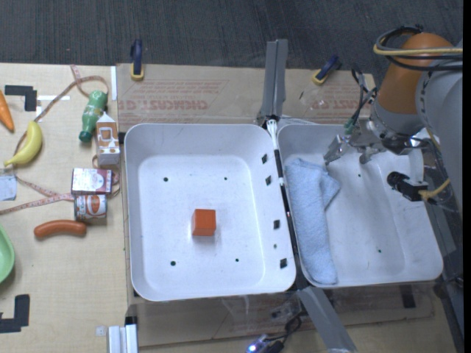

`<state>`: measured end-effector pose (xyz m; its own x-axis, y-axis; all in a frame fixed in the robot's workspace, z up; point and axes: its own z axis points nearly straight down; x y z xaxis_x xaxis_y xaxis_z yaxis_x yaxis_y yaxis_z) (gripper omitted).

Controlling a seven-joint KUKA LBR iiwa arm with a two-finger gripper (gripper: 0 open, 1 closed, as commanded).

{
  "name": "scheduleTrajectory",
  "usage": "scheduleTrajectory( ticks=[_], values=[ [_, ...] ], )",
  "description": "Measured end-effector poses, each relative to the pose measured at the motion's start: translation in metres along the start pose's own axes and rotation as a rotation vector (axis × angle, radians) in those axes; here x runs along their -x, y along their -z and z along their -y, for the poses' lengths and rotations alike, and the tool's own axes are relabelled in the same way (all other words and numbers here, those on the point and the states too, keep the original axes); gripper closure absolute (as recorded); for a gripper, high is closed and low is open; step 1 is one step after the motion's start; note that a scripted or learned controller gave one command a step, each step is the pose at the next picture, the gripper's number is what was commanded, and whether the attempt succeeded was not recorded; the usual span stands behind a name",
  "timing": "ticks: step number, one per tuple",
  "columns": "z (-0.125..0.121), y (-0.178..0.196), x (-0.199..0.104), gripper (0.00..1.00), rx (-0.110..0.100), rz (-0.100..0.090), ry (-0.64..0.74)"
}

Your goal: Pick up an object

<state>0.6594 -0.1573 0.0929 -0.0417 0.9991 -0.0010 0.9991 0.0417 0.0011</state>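
I am viewing the arm [441,101] as a set of rounded, smooth grey housings. An orange band [406,79] is wrapping the segment above the wrist, its surface glossy and catching light. A yellow cable [401,48] is looping over the top of the orange section, with a black cable running alongside it. Thinner dark and green wires are trailing down the band's left side. The gripper [346,147] is showing as pale metallic parts below a grey wrist block. A black fitting with a yellowish lead is projecting beneath.
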Motion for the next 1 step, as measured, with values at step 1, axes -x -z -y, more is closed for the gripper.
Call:
scheduleTrajectory(
  ticks=[1],
  values=[
    [0.0392,-0.0002,-0.0008,0.00,-0.001,0.000,-0.060]
  ],
)
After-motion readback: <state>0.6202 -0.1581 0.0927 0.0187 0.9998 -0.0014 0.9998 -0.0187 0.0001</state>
